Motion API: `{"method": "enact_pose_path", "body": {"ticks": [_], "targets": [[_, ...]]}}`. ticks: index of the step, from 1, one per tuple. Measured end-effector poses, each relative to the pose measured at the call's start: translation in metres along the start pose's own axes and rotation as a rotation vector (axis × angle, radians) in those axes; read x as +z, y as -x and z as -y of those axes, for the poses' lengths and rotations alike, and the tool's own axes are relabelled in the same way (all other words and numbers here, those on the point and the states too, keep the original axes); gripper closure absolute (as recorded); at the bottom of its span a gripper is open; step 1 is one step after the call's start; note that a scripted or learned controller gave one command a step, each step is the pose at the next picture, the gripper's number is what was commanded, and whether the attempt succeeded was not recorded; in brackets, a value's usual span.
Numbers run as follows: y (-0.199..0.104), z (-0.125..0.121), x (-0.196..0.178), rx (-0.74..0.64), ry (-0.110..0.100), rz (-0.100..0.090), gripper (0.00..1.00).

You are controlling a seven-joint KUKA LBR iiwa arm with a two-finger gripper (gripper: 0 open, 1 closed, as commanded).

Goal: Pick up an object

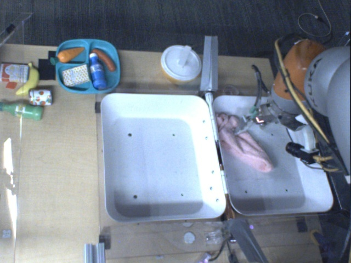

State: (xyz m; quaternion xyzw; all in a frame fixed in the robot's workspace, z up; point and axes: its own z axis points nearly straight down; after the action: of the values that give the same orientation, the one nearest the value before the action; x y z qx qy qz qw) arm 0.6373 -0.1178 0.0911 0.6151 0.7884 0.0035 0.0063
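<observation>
2 white bins sit side by side on the bench (55,201). Left bin (159,158) is the bigger looking of the 2, right bin (274,190) is the 1 my arm reaches into.

Camera view: my arm (323,86) comes in from the right edge, grey, orange band (299,59) above the wrist, yellow and black cables looped around it. My gripper (251,120) is low over the upper left part of the right bin, tips right at the top end of the pink cloth-like object (244,144). Tips look touching or just above it, can't resolve which. Whether the pincer is released or clenched, I cannot tell, too small and cluttered there.

Pink object lies in the right bin, near its left wall, running diagonally from upper left to lower right, resting on the bin floor.

Outside the bins, back of bench: 1 white lidded cup (181,63) just above the gap between the bins, next to a grey metal post (209,64). 1 blue divided tray (88,66) at upper left holds a carrot-like piece (71,54), a blue bottle (97,70), a sausage-like piece (108,61). Far left: banana (30,80), small can (40,97), green bottle (22,110) lying flat, small carton (13,73).
</observation>
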Motion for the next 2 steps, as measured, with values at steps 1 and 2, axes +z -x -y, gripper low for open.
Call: {"method": "enact_pose_path", "body": {"ticks": [1,2], "targets": [[-0.002,-0.003,-0.012,-0.003,0.006,0.000,1.00],[0.035,0.005,-0.001,0.113,0.002,0.000,1.00]]}}
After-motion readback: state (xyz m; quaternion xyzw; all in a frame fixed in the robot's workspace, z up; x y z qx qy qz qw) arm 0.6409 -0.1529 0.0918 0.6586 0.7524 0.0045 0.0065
